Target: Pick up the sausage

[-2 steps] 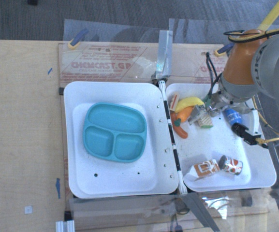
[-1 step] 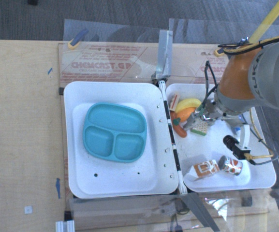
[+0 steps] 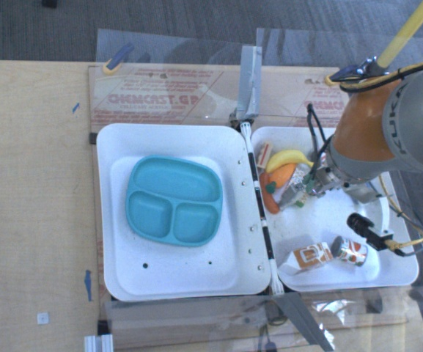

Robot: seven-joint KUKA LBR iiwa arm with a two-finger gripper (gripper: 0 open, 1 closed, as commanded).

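Hand (image 3: 299, 191) low in the right bin (image 3: 402, 270), hovering at a heap of toy food; I cannot tell its state from here. I take the sausage (image 3: 269, 196) to be the orange-red piece just beyond it, beside the banana (image 3: 288, 158). Approach step, I judge; next comes a clean closing on it.
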